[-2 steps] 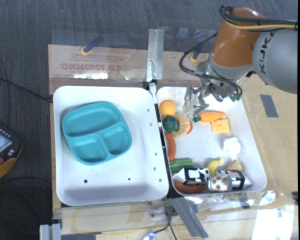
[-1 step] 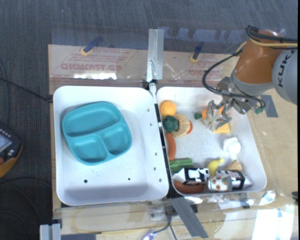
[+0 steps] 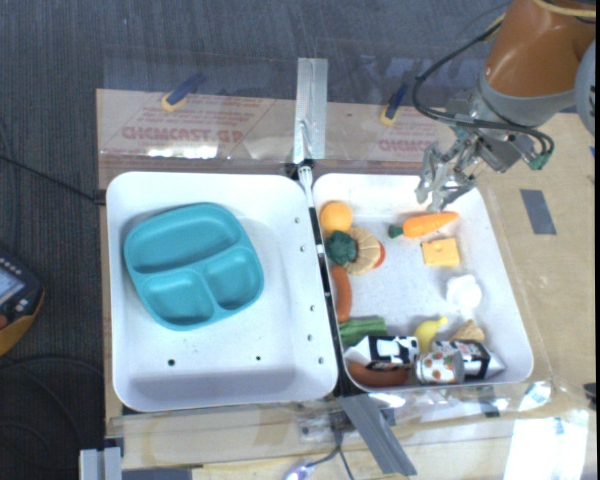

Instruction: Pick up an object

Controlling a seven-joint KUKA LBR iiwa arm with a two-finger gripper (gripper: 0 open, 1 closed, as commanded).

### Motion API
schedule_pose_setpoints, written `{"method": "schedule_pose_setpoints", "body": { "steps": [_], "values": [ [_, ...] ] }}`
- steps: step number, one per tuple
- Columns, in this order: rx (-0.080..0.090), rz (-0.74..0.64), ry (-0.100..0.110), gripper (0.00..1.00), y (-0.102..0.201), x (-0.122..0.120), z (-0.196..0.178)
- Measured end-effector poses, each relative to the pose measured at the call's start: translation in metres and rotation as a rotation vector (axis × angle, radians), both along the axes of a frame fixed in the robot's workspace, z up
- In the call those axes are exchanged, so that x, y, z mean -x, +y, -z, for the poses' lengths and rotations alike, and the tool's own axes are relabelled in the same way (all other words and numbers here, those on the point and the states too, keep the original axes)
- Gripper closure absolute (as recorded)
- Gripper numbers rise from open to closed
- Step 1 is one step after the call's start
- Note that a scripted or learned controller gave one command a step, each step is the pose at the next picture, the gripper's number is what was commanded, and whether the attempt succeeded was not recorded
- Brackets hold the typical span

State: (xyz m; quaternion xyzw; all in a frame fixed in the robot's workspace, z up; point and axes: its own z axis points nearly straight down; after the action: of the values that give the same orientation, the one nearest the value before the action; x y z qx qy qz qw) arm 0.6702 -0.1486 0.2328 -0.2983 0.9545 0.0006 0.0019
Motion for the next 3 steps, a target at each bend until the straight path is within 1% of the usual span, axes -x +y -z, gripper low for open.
{"method": "schedule_pose_setpoints", "body": {
  "steps": [1, 2, 3],
  "values": [
    [-0.002, 0.007, 0.004, 1.0, 0.052, 0.023, 0.042],
    [0.0, 0.385, 0.002, 1.0, 0.037, 0.0, -0.024],
    [0.002, 0.2, 0.004, 1.0, -0.065, 0.019, 0.057]
  ]
}}
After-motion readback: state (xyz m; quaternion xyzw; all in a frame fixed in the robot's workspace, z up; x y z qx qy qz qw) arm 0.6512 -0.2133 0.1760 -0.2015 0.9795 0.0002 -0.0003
